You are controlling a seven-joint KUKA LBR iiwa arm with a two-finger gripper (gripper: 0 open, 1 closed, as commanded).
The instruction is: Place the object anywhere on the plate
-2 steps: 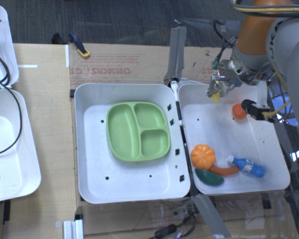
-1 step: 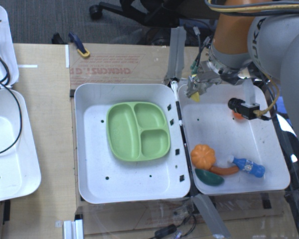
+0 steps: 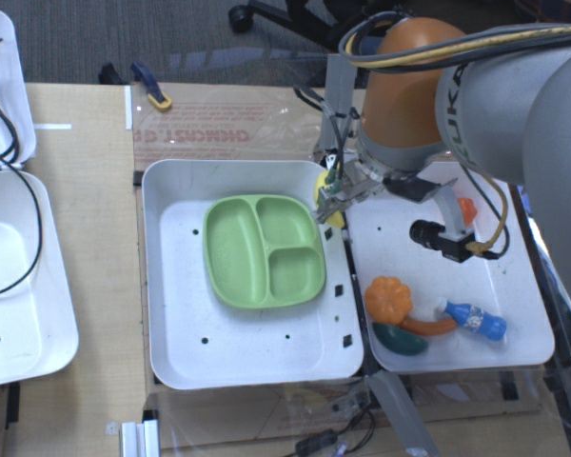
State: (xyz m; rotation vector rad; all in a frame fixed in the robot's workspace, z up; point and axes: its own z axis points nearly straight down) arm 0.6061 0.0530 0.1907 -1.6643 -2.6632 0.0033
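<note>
Nearest the camera, the front rims of the two white bins run side by side along the bench [image 3: 86, 112]. In the right bin [image 3: 523, 284], close to its front wall, lie a small orange pumpkin-shaped toy [image 3: 390, 298], a dark green piece [image 3: 400, 339] just below it, an orange-brown curved piece [image 3: 428, 327] touching both, and a blue and white bottle-shaped toy [image 3: 476, 320] beside them. The print on the bottle is too small to read. The floor of that bin farther back is bare white, partly under the arm.

The left bin [image 3: 171, 284] holds the green plate [image 3: 265, 249], three compartments, lying flat toward the bin's middle and right. Open white floor surrounds it on the left and front; its right edge sits near the wall shared by the bins.

Farther back, over that shared wall by the plate's upper right corner, hangs the hand [image 3: 331, 198]. A small yellow object [image 3: 329, 208] shows at its tip, partly hidden, just beside the plate's rim and not resting on the plate. Whether the hand is clenched on it or released cannot be told.

Beyond the bins, the bench carries a clear sheet with red lettering [image 3: 209, 133], mirrored and blurred, unreadable. A blue and yellow clamp [image 3: 150, 88] lies at the bench's far edge.
</note>
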